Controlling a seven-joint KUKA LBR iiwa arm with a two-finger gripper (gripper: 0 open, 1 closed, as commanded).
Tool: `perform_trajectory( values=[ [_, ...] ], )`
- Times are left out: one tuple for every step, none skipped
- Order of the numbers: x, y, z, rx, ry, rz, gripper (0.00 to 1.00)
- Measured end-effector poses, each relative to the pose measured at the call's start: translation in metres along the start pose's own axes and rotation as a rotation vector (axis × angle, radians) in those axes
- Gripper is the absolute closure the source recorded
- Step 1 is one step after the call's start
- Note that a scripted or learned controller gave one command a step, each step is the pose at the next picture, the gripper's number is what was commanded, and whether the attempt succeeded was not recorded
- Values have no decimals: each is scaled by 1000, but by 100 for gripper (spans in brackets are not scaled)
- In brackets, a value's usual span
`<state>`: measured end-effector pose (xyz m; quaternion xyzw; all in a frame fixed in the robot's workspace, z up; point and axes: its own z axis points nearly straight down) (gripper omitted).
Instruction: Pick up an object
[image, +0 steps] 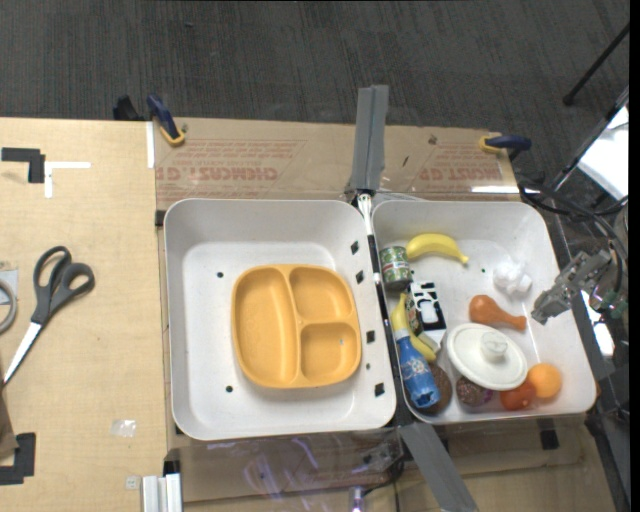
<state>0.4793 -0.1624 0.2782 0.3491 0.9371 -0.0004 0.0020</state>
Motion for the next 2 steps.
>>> perform_trajectory(
  values=[
    [9, 62, 16, 0, 2, 13, 100],
    [43, 46, 181, 1, 4, -11, 100]
  ],
)
